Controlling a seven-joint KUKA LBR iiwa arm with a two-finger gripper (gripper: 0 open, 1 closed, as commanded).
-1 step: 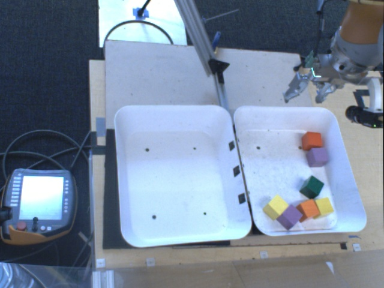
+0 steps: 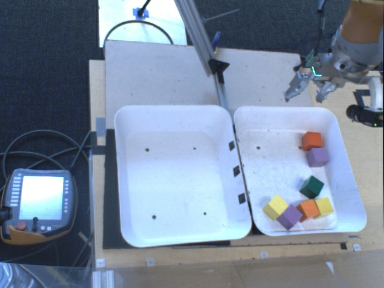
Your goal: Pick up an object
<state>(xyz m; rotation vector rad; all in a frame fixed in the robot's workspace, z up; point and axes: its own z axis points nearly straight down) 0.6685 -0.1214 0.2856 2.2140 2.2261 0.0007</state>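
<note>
So the gripper [image 2: 309, 89] is hanging open and empty above the right bin's [image 2: 345, 161] far rim, basically pre-grasp. The orange cube [image 2: 311, 140] is sitting just below it, touching a purple cube [image 2: 317, 156], so it's probably needing a straight descent.

A single fixed camera looks down from above the desk [image 2: 270, 71] at a slant, set far enough back to take in both white bins side by side: the left bin [image 2: 129, 161] and the right bin [image 2: 345, 155]. The view faces the desk's far edge at the top, where dark floor shows. The arm [image 2: 360, 23] enters from the upper right, its jaws just beyond the right bin's far rim. A handheld controller [image 2: 37, 206] lies far left of the jaws.
</note>
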